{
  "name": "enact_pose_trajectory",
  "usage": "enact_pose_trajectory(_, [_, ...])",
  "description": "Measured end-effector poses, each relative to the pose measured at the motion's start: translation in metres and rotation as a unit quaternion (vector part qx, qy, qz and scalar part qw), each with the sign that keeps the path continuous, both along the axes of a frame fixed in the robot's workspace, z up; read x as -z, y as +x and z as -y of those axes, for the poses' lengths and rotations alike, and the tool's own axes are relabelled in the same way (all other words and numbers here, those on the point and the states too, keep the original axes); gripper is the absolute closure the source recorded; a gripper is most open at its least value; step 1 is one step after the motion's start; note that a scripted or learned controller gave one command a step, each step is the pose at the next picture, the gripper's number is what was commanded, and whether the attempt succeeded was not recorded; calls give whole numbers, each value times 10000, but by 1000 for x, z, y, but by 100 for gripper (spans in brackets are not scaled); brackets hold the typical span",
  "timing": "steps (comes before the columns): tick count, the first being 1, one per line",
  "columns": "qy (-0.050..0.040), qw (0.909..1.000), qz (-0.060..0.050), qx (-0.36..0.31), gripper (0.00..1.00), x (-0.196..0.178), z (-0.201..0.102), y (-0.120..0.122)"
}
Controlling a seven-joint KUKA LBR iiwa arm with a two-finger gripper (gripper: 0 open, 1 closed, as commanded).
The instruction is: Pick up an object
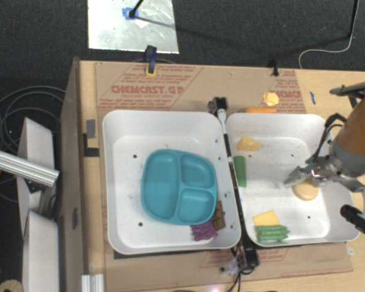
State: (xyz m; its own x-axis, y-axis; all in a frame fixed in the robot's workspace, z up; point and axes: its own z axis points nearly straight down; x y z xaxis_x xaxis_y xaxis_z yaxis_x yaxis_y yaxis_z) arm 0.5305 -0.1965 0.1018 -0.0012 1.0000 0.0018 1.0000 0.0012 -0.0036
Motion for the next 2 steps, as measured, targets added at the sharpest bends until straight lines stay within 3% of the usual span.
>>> enact_pose_trajectory(1, [-16, 10000, 41, -1, 100, -14, 1, 2])
enact_pose_trajectory(2, [-14, 10000, 37, -1, 0, -14, 1, 2])
